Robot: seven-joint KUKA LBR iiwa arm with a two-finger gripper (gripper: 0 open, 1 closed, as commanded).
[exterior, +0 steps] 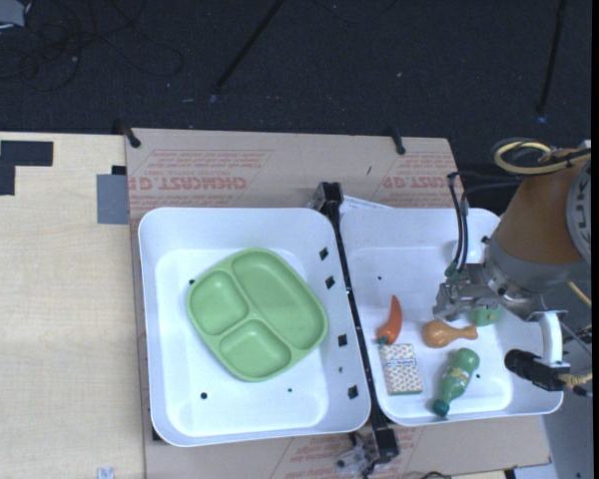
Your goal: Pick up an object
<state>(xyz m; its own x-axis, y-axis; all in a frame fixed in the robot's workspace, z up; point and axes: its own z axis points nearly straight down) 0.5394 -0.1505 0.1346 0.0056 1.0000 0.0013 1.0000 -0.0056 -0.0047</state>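
Note:
In the right bin [409,242] lie an orange-red carrot-like piece [390,319], a small patterned box [402,369], a green bottle [452,378] and an orange-tan pear-shaped toy [445,333]. My gripper [461,304] hangs low over the right side of that bin, just above the orange-tan toy. A small green object [486,314] shows right beside the gripper's tip. The arm's grey wrist and orange band [539,223] cover the bin's right part.
The left bin [170,267] holds a green divided plate [257,313]. A black divider [344,307] runs between the bins. Cardboard lies under both bins, with the wooden bench to the left. A black and white fitting [539,362] sticks out at the right bin's near right corner.

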